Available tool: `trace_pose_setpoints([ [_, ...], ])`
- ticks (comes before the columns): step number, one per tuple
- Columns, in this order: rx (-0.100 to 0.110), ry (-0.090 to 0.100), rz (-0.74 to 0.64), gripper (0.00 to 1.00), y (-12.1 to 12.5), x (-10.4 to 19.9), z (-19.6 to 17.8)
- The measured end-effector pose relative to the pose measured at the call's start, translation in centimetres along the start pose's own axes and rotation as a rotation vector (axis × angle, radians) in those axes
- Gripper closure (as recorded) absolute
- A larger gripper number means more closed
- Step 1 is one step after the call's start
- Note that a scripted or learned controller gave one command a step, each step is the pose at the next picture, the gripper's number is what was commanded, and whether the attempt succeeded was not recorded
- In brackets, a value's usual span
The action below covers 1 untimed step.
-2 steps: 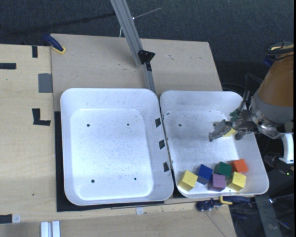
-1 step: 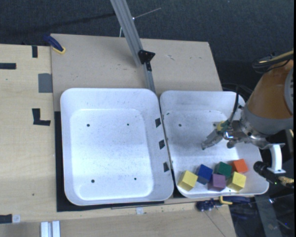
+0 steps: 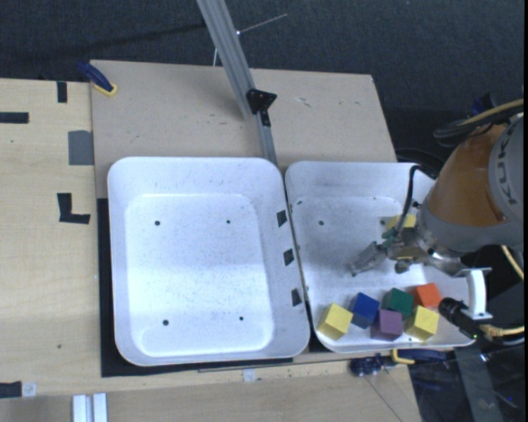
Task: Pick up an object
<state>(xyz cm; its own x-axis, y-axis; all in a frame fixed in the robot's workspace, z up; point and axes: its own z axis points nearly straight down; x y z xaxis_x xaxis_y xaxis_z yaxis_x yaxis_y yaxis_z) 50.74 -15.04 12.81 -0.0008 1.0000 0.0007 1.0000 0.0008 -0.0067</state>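
1. The task looks barely begun. The arm (image 3: 471, 192) reaches in from the right over the right bin (image 3: 334, 183), and its gripper (image 3: 370, 258) hangs low over the bin's middle, but no block sits between the fingers.
2. The fingers are too small and blurred to read; I cannot tell whether they are apart or together.
3. The things to pick lie in a cluster along the right bin's near edge: a yellow block (image 3: 336, 321) at the left end, a blue block (image 3: 364, 309) just beside it, then a purple block (image 3: 390, 323), a green block (image 3: 399, 302), a second yellow block (image 3: 425, 322) and an orange block (image 3: 429, 294).
4. The gripper is near the cluster but apart from it, on the far side of the blue and green blocks. A small yellow-green bit shows close by the wrist; what it is I cannot tell.
5. What is left, by my reading: choosing one block, lowering onto it, closing and lifting. So the whole pick remains.
6. Obstacles: the blocks crowd each other and sit close to the bin wall, which probably leaves little room for the fingers. The yellow block at the left end seems the most free.
7. Around: the left bin (image 3: 194, 183), a metal rail (image 3: 233, 47) slanting across the tabletop (image 3: 35, 262).
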Motion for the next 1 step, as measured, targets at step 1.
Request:
trace_pose_setpoints([
  [1, -0.003, 0.0, -0.001, 1.0, 0.09, 0.05, -1.22],
])
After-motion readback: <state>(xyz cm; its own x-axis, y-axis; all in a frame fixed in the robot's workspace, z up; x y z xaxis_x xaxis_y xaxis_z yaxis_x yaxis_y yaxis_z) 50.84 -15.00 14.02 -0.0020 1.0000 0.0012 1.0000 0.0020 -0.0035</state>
